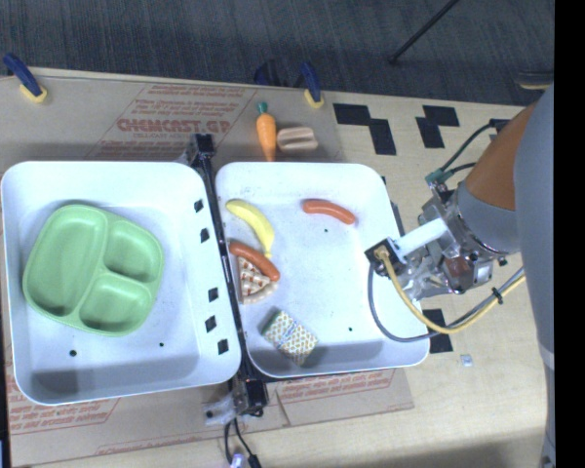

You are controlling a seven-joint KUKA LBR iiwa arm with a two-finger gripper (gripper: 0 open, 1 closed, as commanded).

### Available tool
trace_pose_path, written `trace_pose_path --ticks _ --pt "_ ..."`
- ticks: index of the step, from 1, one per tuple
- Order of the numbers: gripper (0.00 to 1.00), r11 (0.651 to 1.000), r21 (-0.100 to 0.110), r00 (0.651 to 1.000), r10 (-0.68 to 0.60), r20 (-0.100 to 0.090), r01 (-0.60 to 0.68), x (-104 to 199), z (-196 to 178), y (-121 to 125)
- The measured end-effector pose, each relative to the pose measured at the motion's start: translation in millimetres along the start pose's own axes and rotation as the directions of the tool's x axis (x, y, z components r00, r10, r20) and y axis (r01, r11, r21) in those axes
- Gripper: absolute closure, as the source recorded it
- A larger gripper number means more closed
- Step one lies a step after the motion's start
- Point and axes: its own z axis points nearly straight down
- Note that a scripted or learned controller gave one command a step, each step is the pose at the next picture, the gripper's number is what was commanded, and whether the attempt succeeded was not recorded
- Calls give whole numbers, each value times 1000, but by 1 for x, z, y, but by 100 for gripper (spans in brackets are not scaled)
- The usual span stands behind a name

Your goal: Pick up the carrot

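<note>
- Near the front wall of the right bin (356, 305): patterned packet (291, 335), lying askew.
- Just behind it, close to the wall shared with the left bin (175, 359): waffle slice (254, 284), touching a reddish sausage (253, 258).
- In the left bin: green divided plate (93, 269), lying flat.
- At the right bin's right rim: gripper (447, 269); released or clenched, cannot tell.
- Farther back in the right bin: banana (252, 222); second sausage (329, 211), set apart from it.
- Farthest, outside both bins on the bench (487, 408): carrot (265, 135), just beyond the right bin's rear rim, beside a small bun (296, 140).
</note>
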Motion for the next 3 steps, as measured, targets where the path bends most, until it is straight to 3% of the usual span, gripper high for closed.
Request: trace_pose_path --ticks 1,2,3 --pt "100 1000 0 1000 -22 1 22 8 166 -35" --pt "100 1000 -2 1000 1 0 -1 -1 125 7" --pt "100 1000 -2 1000 -1 -1 1 6 27 -28"
